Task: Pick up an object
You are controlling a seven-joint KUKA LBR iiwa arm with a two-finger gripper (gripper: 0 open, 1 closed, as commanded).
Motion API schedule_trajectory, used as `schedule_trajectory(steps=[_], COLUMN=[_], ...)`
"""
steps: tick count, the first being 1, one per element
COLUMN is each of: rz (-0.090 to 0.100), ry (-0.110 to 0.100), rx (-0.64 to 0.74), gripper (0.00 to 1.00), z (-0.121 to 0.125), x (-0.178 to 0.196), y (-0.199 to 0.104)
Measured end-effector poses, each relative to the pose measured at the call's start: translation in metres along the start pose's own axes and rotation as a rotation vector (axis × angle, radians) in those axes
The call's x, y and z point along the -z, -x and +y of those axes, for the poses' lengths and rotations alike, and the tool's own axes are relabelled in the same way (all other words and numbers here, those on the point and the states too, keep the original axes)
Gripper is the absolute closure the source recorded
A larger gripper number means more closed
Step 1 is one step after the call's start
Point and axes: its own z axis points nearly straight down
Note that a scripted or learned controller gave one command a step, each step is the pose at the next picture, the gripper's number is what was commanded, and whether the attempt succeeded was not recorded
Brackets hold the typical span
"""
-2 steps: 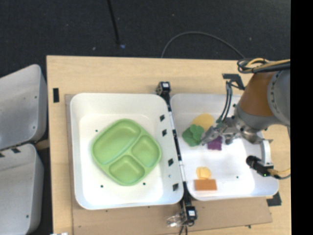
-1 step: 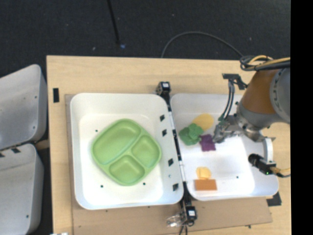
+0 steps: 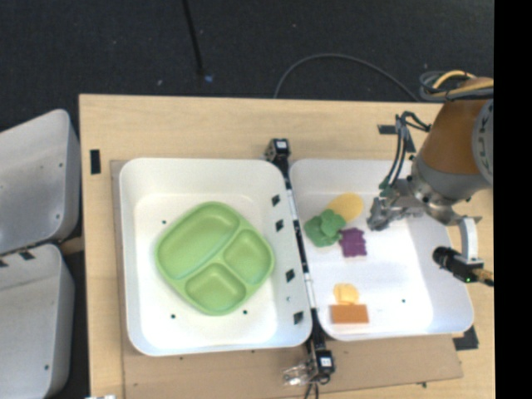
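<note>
Your claw point(image 3: 378, 217) hangs low in the right bin point(image 3: 416, 318), its opening impossible to judge, just right of the yellow piece point(image 3: 347, 204), green piece point(image 3: 324, 227) and purple piece point(image 3: 353, 242).

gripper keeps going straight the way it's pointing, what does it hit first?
Probably the yellow object: the gripper points left and down into the right bin, and that piece lies just beyond it. Depth is unclear; it may meet the bin floor first.

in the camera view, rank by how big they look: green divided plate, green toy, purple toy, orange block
1. green divided plate, by far the largest
2. green toy
3. purple toy and orange block look about alike; I wouldn't rank one over the other
</note>
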Motion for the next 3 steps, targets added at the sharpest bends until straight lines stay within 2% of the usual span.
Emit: schedule_trajectory(steps=[1,3], rz=[0.0,0.002], ry=[0.0,-0.002], rx=[0.0,0.003], gripper=[1.0,1.0], z=[0.001,0.048], x=[0.038,0.038], y=[0.001,-0.096])
